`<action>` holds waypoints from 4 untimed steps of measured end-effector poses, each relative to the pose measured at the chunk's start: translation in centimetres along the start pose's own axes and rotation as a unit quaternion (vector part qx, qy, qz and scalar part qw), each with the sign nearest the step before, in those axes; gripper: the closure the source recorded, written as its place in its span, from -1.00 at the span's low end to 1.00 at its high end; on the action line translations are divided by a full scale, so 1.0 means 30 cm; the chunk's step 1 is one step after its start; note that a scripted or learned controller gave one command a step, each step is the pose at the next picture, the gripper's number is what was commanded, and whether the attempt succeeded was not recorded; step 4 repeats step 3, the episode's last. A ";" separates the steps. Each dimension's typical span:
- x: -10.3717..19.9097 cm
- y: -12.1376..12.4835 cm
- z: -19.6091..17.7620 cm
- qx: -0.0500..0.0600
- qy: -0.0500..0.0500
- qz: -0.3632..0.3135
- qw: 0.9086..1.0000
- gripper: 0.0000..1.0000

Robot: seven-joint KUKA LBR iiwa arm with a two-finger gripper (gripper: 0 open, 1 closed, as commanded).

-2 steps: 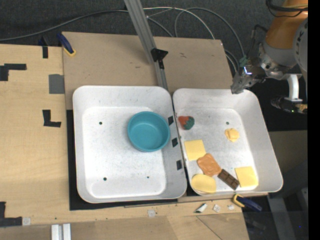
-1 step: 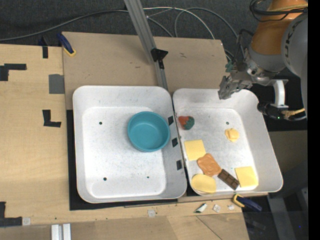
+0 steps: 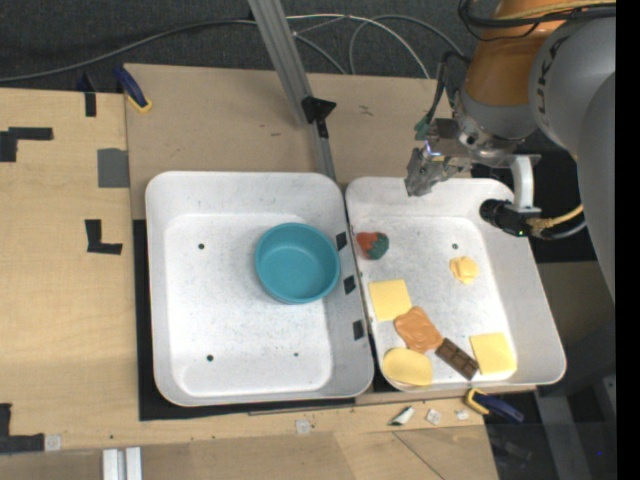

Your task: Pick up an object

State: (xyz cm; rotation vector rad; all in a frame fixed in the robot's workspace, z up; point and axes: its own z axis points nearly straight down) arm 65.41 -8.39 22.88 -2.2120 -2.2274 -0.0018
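Note:
My gripper [image 3: 421, 179] hangs over the far left corner of the right bin [image 3: 535, 298], above the bin floor, with nothing seen between its fingers. In that bin lie a small red and teal object [image 3: 373, 245], a small yellow piece [image 3: 463, 268], a yellow square [image 3: 390, 299], an orange piece [image 3: 417, 329], a yellow oval [image 3: 408, 367], a brown bar [image 3: 456, 358] and another yellow square [image 3: 492, 354]. The red and teal object is the nearest to the gripper, below and left of it. A teal bowl [image 3: 296, 262] sits in the left bin [image 3: 180, 298].
A slanted metal pole [image 3: 290, 63] crosses above the bins' far edge. Cables run along the back of the bench. A black connector [image 3: 500, 214] on the arm hangs over the right bin's far right rim. Blue-yellow clamps sit at the bench's far left [image 3: 134, 88] and near the front [image 3: 488, 404].

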 end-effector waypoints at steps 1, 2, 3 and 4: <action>0.176 -0.029 0.038 0.001 0.000 0.000 1.000 1.00; 0.362 -0.093 0.049 0.001 -0.001 0.000 1.000 1.00; 0.507 -0.130 0.039 0.001 -0.001 0.000 1.000 1.00; 0.507 -0.130 0.039 0.001 -0.001 0.000 1.000 1.00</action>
